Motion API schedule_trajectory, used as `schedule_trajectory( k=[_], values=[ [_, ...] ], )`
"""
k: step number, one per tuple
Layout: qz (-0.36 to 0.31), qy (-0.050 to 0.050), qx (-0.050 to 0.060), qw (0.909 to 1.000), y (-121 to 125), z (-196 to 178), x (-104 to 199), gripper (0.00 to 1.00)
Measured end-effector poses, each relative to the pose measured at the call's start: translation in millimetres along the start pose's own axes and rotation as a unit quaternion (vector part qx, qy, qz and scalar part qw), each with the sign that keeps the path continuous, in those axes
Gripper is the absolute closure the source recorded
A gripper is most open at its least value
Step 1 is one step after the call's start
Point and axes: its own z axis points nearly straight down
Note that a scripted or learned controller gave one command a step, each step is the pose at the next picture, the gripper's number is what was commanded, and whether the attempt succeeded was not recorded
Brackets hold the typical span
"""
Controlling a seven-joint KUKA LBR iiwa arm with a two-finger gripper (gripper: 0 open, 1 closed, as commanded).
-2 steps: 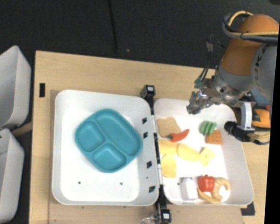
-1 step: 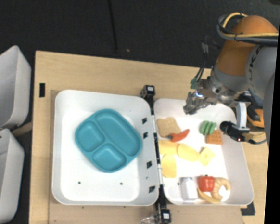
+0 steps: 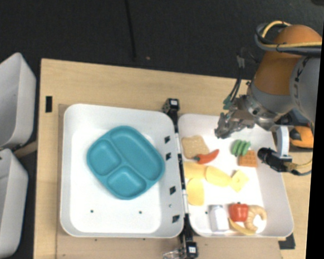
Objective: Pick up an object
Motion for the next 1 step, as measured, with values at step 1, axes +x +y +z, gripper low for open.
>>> schedule_trajectory(
  k=[1],
  values=[
    [-0.002, 0.001, -0.001, 1.0000, 15.8, -7.6, -2.0, 1.00]
  ],
)
